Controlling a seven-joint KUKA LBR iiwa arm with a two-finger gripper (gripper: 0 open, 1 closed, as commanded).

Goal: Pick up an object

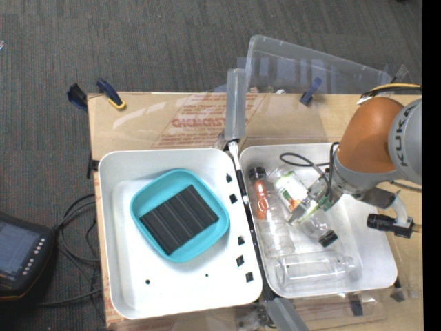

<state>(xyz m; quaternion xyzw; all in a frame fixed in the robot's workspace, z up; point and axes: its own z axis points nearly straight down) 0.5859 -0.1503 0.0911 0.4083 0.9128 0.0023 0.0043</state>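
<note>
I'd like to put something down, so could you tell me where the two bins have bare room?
In the left bin, the floor is bare below and left of the teal tray. In the right bin, only the right side, past the small black cap, is bare; its middle is crowded with clear bottles under the gripper.

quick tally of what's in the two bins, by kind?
Teal plastic tray with dark ribbed insert, left bin: 1
Clear plastic bottle with orange contents, right bin: 1
Clear plastic tub on its side: 1
Small black cap-like piece: 1
White and green item by the gripper, kind unclear: 1
Total: 5
</note>
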